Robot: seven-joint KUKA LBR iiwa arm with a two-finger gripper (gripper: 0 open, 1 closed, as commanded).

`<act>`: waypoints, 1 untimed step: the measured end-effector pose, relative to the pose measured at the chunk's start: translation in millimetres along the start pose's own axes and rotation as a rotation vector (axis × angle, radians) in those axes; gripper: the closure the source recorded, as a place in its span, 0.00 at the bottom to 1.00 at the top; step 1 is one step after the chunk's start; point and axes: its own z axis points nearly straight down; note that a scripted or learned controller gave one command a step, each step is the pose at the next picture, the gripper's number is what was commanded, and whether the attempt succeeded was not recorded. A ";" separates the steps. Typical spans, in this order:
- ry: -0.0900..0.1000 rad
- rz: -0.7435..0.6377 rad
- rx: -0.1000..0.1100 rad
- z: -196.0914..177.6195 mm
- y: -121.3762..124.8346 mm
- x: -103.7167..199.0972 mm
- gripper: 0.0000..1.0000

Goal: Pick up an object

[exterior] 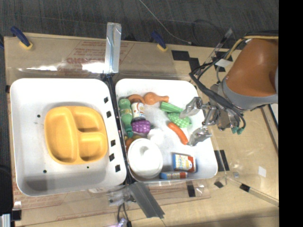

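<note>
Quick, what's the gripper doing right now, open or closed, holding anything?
Gripper: jaws open, holding nothing, over the right bin beside the orange carrot.

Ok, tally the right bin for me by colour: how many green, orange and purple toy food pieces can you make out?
Green: 3, the pod, the knobbly piece and the bottle-shaped piece by the left wall
Orange: 2, the carrot and the gourd
Purple: 1, the grapes
Total: 6, counting only what is clearly distinguishable in the pile
</note>
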 end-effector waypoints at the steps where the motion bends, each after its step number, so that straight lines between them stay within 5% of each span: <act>1: 0.008 -0.062 -0.004 145.0 -16.8 -33.6 0.00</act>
